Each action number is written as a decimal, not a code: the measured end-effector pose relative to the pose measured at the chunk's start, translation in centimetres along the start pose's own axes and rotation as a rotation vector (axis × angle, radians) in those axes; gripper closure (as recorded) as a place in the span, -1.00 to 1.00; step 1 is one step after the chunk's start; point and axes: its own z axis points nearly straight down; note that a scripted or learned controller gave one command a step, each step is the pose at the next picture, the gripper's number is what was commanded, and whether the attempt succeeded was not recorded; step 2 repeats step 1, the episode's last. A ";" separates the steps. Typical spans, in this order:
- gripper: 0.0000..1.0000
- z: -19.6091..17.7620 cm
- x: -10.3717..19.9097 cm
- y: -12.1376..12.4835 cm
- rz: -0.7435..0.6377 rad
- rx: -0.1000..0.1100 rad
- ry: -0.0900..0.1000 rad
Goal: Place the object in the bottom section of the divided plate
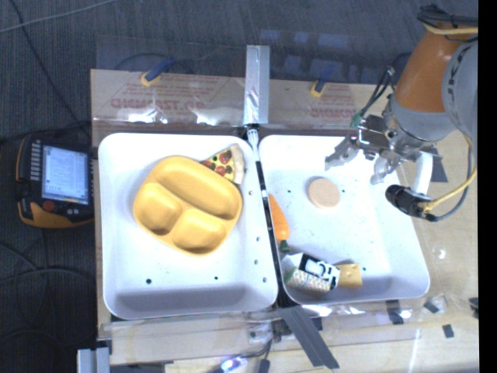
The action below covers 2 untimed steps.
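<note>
A yellow divided plate (186, 203) lies in the left bin, with three sections. A pizza slice toy (224, 162) rests at the plate's upper right edge. In the right bin lie a round tan cookie-like disc (324, 192), an orange carrot (278, 218) along the left wall, and a small black-and-white item (317, 269) with a yellow cheese-like piece (349, 275) near the front. My gripper (359, 162) hovers over the back of the right bin, above and right of the disc, fingers open and spread with nothing between them.
The left bin (124, 286) and the right bin (404, 278) meet at a central wall. A handheld pendant with a screen (58, 179) lies left of the bins. A black cable end (404, 199) hangs by the arm over the right bin.
</note>
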 end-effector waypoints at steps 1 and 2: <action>-1.00 3.7 5.0 -1.2 0.193 0.002 0.000; -1.00 3.7 5.0 -1.2 0.193 0.002 0.000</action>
